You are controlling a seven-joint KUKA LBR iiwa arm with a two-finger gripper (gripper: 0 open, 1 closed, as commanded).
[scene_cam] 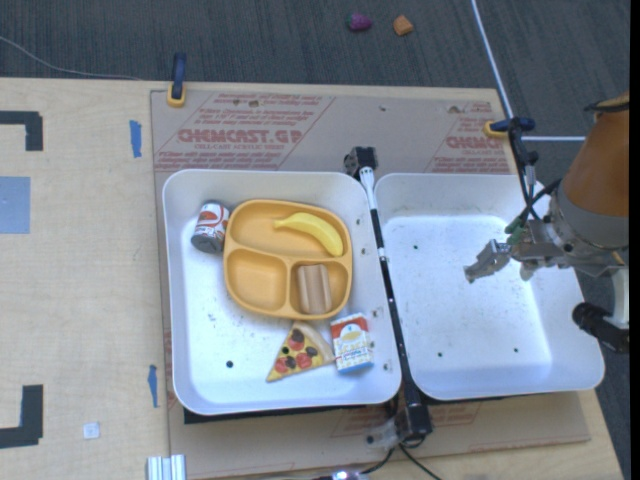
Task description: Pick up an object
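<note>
The left white bin holds a yellow divided plate with a banana in its top section and a brown sausage-like piece in its lower right section. A small can lies at the plate's left. A pizza slice and a small carton lie below the plate. My gripper hangs over the right white bin, pointing left, well apart from all of these objects. Nothing shows between its fingers.
A black divider with cables runs between the two bins. A thin white rod slants across the upper right. Two small objects lie on the dark floor beyond the bench. An orange clamp sits at the board's back left corner.
</note>
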